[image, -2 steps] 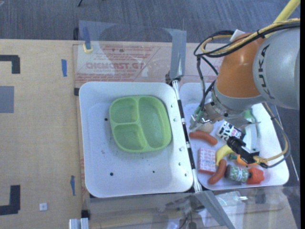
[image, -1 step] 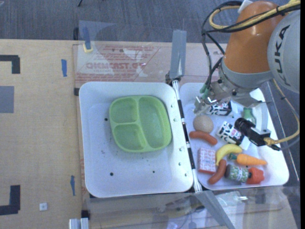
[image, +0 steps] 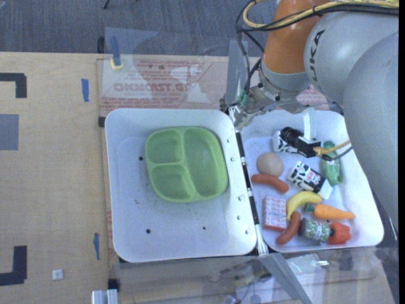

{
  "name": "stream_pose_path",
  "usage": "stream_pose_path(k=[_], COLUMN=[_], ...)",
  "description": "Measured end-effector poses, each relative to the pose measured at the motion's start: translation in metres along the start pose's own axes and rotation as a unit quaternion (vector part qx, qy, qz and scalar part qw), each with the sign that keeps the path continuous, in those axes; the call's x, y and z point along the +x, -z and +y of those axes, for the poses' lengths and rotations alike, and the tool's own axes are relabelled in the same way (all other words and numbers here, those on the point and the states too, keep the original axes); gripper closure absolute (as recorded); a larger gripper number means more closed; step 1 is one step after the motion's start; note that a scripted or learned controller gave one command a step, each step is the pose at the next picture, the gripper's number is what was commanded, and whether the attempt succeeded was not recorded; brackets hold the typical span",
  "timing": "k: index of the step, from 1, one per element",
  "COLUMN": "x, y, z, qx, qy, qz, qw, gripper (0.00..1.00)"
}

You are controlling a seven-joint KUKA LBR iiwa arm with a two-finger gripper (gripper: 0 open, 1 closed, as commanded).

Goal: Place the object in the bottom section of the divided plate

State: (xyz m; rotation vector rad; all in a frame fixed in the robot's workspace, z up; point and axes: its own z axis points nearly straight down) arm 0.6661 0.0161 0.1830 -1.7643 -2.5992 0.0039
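A green divided plate [image: 186, 163] lies in the left white bin [image: 120, 189], with two small sections on its left and one large section on its right; nothing lies in any of them. My gripper [image: 240, 111] hangs under the orange wrist band, above the far end of the seam between the two bins, just past the plate's far right corner. I see nothing held in it. Toy foods lie in the right bin [image: 370, 201]: a beige egg [image: 270, 164], a red sausage [image: 270, 182], a banana [image: 302, 200] and a carrot [image: 332, 213].
The right bin also holds a cow-patterned box [image: 305, 177], a green bottle [image: 330, 166], a pink wafer [image: 274, 212], a second sausage [image: 290, 228], a can [image: 314, 230] and a red pepper [image: 340, 233]. The grey arm [image: 361, 62] covers the upper right.
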Motion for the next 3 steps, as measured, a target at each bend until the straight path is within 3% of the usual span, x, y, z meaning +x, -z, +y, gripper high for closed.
stream_pose_path(k=[1,2,3], x=[0.075,0.159,0.159], y=[-0.072,-0.090,-0.090], z=[0.029,0.067,0.067], qx=[0.001,-0.002,-0.002], qy=[0.039,0.002,0.001], qz=[0.001,-0.003,-0.002], qw=[0.9992,1.0000,1.0000], gripper=[1.00,1.00,0.00])
